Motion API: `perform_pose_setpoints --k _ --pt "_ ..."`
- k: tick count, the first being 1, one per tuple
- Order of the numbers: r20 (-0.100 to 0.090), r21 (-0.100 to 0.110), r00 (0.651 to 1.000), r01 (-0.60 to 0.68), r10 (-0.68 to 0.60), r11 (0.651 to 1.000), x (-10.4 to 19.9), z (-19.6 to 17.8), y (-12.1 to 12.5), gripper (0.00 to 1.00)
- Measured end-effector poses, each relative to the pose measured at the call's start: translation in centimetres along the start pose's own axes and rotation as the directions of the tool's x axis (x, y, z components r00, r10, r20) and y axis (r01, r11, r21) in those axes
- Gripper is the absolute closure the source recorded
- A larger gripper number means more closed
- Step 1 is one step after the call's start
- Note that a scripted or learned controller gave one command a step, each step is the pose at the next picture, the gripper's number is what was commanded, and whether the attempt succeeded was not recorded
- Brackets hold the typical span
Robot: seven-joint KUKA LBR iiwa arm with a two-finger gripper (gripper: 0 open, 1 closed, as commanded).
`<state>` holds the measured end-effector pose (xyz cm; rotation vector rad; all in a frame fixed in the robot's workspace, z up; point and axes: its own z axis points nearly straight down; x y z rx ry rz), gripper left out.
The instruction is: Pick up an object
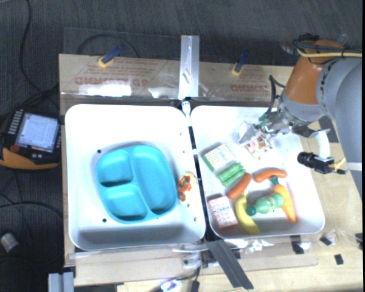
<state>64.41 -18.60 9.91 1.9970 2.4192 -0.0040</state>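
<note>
- Object to pick: none in my grip that I can see; my two-finger gripper (269, 125) sits low at the right white bin's (310, 190) back corner, w/ fingers' state can't tell.
- Closest: small white-and-red printed packet (260, 143), just beside tip.
- Farther: green-patterned card (218, 157), orange carrot-shaped toy (270, 174), yellow banana toy (246, 218).
- Left bin: blue sectioned plastic tray (135, 181).
- Progress, my guess: early, grasp & lift both left.

Tabletop with two bins

The brown tabletop (134, 78) carries two shallow white bins side by side, the left bin (79, 163) and the right bin (310, 205), touching along their inner walls; clear plastic sheeting (109, 84) lies behind them.
</note>
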Motion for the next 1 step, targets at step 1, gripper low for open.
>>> perform_pose_setpoints --k 1 --pt "-0.004 0.003 0.995 -0.095 0.095 0.995 2.67 -10.80 -2.93 1.00"
